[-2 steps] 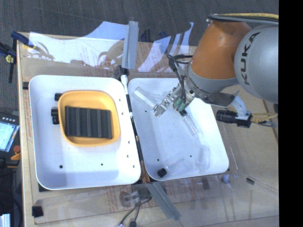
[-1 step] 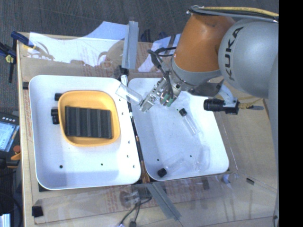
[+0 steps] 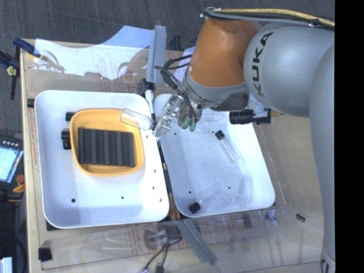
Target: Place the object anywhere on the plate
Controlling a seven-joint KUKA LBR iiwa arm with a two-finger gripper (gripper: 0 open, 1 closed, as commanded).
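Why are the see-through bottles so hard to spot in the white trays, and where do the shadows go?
In the camera view, the clear tube with a black cap fades into the bright right bin, its edges faint. Another clear piece rests on the yellow plate's rim. The left bin shows soft shadow along its lower part. The gripper looks slightly blurred.

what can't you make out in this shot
- Camera view: whether the gripper grips the clear object at the yellow plate rim; too small and see-through.
- Right bin: upper part hidden by the arm.
- Clear tubes there: outlines faint against white.
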